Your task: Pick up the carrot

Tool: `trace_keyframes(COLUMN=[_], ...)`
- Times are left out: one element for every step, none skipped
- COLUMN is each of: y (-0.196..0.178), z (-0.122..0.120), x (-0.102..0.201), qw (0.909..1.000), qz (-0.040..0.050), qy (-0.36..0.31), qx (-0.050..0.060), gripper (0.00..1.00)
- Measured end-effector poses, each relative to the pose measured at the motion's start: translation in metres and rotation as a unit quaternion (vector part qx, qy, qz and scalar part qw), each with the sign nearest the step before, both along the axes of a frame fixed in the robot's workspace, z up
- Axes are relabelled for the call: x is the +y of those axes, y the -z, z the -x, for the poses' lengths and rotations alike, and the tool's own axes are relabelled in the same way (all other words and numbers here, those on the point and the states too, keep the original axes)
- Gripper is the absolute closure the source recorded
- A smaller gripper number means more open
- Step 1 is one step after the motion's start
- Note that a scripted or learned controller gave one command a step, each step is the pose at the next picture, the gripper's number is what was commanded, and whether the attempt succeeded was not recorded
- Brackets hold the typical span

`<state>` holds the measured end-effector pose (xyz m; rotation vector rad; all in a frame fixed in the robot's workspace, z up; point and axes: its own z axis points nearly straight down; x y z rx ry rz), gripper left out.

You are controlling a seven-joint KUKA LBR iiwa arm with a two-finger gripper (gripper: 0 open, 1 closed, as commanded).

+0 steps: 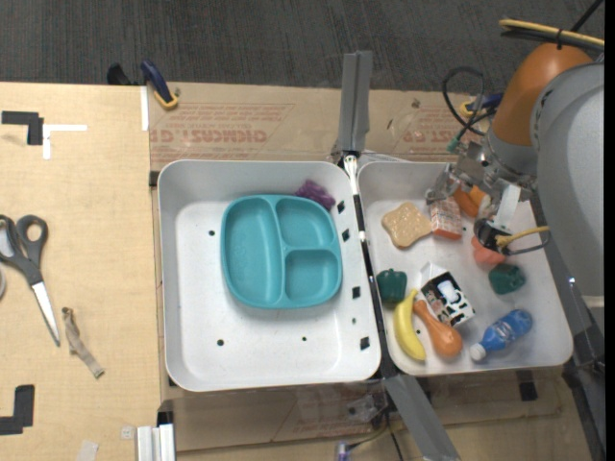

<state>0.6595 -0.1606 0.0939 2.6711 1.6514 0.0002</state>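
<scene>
Probably the carrot (471,201) is the small orange piece at the far side of the right bin (548,353), close to the back wall. Most of it is covered by the gripper (459,188), so its full shape and direction cannot be read. The gripper is low over it, touching or almost touching. Whether it is spread or closed, or has anything in it, cannot be told from this slanted view.

As a judgement, the carrot looks like a toy food piece. It should be light and quite stiff, with a smooth and maybe slippery skin, and not fragile. It is round and tapered, so it could roll or squeeze out of a grip near the thin end. The safer hold is across the thick middle, with the jaws at a right angle to its long axis.

The place is crowded. A small red and white carton (445,219) lies just beside it on the near side, and a slice of toast (407,225) is next to that. A salmon-coloured piece (486,249) and a dark green piece (506,279) lie nearer the camera, under the wrist. Well apart, at the front of the bin, are a banana (407,334), an orange-brown tapered piece (443,335) and a blue bottle (502,333). The left bin (183,286) bears a teal divided plate (282,252).
</scene>
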Motion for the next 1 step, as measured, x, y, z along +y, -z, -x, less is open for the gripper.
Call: trace_keyframes(y=[0.0008], z=[0.0003], x=[-0.0380], qw=[0.9911], qz=[-0.0012], qy=[0.133], qx=[0.002], gripper=[0.00])
